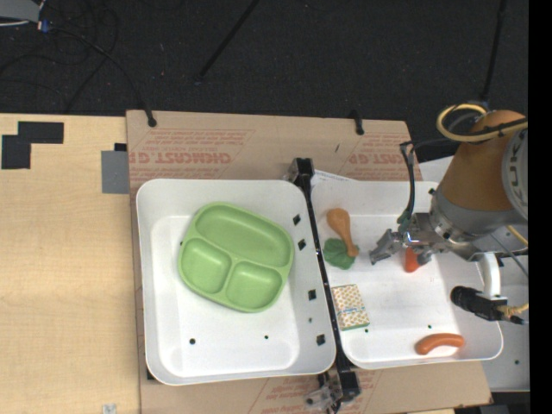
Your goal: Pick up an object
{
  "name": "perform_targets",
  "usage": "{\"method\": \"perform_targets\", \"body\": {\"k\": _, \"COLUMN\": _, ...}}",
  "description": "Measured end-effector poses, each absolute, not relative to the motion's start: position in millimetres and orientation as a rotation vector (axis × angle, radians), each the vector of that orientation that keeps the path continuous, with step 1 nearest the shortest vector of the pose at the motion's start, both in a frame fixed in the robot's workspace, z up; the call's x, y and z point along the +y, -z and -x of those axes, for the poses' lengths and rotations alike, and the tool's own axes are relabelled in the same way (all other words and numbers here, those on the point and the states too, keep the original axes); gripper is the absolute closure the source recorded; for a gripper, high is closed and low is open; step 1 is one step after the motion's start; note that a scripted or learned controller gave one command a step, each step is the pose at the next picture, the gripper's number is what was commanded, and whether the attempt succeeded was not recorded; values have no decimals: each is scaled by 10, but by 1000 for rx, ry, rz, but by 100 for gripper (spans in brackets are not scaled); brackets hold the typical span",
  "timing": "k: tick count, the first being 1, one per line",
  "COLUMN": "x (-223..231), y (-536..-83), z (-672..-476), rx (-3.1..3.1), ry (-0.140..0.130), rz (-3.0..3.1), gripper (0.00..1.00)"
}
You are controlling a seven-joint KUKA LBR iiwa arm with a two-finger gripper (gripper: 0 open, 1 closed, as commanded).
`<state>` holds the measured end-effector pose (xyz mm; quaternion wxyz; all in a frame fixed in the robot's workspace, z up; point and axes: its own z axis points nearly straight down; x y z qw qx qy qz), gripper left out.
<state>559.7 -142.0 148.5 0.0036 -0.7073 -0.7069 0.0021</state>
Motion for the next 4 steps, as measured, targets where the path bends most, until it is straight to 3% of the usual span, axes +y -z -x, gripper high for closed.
{"method": "perform_targets", "body": {"k": 1, "x": -1453, "y": -1038, "z": -5559, "rx": -2216, "ry": -7, "rz": 2217, "gripper": 0}}
{"method": "perform_targets", "body": {"k": 2, "x": -1463, "y": -1164, "z": -5565, "rx": -2214, "ry": -5, "rz": 2221, "gripper": 100}}
{"method": "perform_targets", "body": {"k": 4, "x": -1478, "y": -2239, "z": -5485, "rx": -2223, "ry": 1, "rz": 2221, "gripper": 100}}
